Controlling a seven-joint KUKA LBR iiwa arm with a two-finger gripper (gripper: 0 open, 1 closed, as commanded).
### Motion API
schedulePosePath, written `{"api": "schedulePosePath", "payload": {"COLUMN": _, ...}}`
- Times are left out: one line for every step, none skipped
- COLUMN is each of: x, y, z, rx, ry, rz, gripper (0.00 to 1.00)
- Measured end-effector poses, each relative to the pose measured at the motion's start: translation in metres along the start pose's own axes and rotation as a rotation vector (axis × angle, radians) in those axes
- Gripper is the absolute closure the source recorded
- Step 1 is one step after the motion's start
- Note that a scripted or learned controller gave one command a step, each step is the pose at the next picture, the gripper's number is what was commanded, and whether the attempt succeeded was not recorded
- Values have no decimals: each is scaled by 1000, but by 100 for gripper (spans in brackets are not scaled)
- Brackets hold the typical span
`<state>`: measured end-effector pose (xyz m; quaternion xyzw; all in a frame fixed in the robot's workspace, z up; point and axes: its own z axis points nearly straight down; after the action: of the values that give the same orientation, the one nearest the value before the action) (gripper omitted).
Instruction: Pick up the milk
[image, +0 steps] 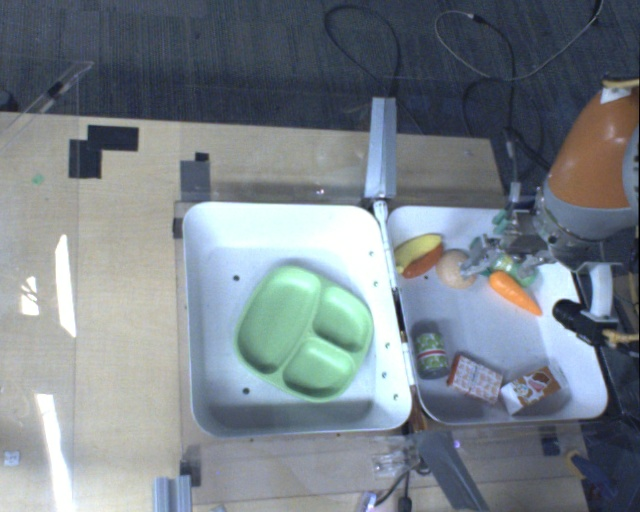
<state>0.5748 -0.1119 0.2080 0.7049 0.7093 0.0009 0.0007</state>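
Observation:
The milk (530, 389) is a small white carton with red and brown print. It lies on its side in the near right corner of the right bin (578, 408). My gripper (512, 251) hangs over the far part of that bin, well away from the milk, just above a carrot (515, 291) and a small greenish item (507, 266). The grey arm with its orange band (595, 150) comes in from the right.
In the right bin also lie a yellow and red fruit (420, 253), a pale round ball (456, 268), a green can (431, 352) and a red patterned box (474, 378) next to the milk. The left bin (210, 240) holds a green divided plate (305, 331).

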Motion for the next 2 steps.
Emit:
{"api": "schedulePosePath", "payload": {"x": 76, "y": -45, "z": 23, "rx": 0, "ry": 0, "rz": -65, "gripper": 0}}
{"api": "schedulePosePath", "payload": {"x": 7, "y": -85, "z": 119, "rx": -8, "ry": 0, "rz": 149, "gripper": 0}}
